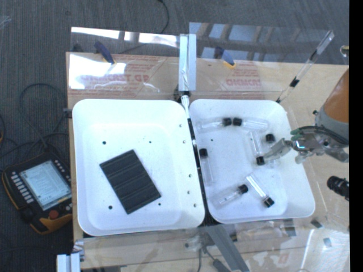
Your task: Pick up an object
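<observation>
Fingers (pixel 279 149) hover over clear black-capped tubes (pixel 232 194) in smooth white bin (pixel 295 208).

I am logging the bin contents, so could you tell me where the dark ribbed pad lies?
The dark ribbed pad lies flat in the left white bin, toward its near edge, turned at a slant, apart from the clear vials in the right bin.

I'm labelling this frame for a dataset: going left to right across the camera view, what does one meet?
Handheld control pendant → left white bin with the black ridged pad → right white bin of clear black-capped vials → gripper.
</observation>
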### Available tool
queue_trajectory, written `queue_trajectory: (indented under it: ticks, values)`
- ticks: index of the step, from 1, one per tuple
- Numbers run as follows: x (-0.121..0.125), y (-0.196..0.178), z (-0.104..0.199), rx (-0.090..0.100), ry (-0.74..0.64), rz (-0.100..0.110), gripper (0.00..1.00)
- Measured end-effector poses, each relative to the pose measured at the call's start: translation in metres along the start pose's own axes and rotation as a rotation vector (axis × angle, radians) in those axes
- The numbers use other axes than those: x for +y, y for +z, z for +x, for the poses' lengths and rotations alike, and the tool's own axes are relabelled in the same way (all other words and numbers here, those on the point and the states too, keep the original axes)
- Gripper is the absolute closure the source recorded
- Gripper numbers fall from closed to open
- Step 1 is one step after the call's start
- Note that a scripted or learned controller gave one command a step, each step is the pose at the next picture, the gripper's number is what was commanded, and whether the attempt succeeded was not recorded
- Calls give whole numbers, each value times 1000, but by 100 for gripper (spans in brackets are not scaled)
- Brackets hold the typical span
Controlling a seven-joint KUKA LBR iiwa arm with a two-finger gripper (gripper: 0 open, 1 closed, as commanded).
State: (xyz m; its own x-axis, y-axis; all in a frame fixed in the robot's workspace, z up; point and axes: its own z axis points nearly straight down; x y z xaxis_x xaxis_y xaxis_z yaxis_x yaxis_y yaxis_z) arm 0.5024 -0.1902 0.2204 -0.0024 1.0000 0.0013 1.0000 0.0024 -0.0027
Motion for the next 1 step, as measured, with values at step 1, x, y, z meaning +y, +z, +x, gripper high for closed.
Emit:
queue_trajectory:
  ticks: [1]
  values:
    - [54, 127, -7, -1, -166, -3, 0]
